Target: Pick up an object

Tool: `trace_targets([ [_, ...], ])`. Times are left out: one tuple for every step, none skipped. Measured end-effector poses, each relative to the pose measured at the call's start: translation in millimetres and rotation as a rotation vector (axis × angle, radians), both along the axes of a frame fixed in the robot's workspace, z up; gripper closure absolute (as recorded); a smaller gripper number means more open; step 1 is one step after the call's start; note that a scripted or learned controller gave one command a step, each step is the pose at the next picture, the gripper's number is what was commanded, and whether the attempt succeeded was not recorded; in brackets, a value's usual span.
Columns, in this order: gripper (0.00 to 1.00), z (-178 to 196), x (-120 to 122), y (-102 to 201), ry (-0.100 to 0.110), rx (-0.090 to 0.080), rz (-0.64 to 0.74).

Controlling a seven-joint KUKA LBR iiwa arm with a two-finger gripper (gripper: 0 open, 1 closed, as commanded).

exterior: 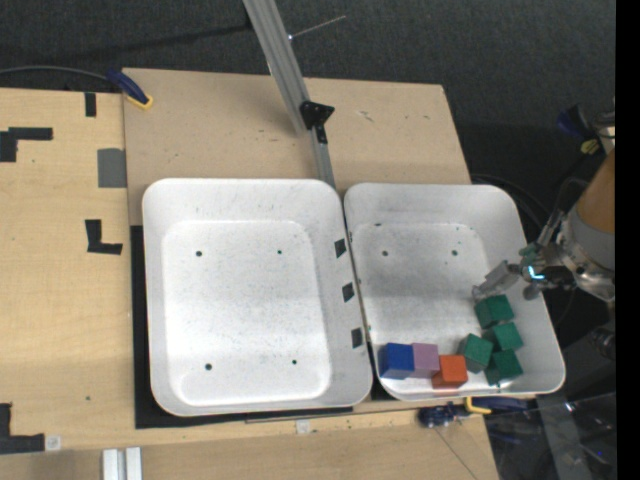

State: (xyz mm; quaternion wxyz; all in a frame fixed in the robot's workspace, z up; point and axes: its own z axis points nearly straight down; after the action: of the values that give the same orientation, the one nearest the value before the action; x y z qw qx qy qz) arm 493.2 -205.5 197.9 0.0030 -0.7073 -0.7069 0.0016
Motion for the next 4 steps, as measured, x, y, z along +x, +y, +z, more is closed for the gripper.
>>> trace_targets([
  [0.0, 2.5, 1.2, 0.2, -0.005, -0.001, 0.002],
  [0.0, -62.2, -0.7, 0.6, 0.001, 0.0, 0.001],
  [0.0, -80.2, 6.1, -2.7, -0.028, -0.014, 0.002],
  [1.0, -71.8, 6.1, -2.4, -0.028, -0.014, 0.002],
])
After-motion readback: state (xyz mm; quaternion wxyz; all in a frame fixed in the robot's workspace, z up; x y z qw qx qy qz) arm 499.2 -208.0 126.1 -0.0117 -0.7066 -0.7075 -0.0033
